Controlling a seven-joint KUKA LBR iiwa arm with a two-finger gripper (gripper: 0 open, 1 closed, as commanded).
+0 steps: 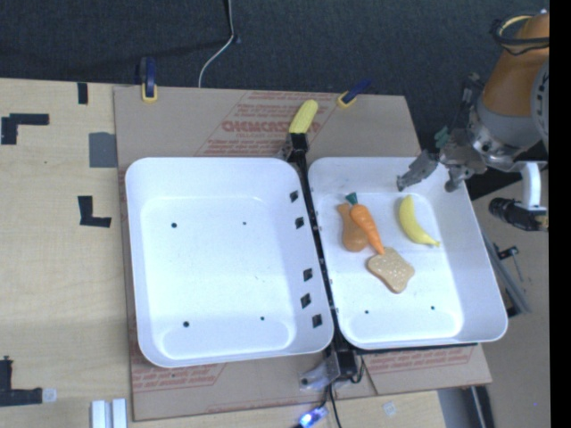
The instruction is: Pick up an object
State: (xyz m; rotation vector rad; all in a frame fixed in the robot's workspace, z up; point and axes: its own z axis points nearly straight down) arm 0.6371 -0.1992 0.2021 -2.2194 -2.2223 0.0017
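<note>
In the right bin (446,324) lie a yellow banana (415,221), an orange carrot with a green top (364,223) resting over a tan piece (352,231), and a slice of bread (391,270). My gripper (434,176) hangs above the bin's far right corner, a little beyond the banana. Its two fingers are spread apart and nothing is between them.
The left bin (214,257) sits beside the right one, joined by black clips along the shared wall (308,257). A yellow clamp (302,119) holds the far end. Both bins rest on a cardboard sheet (259,123).
</note>
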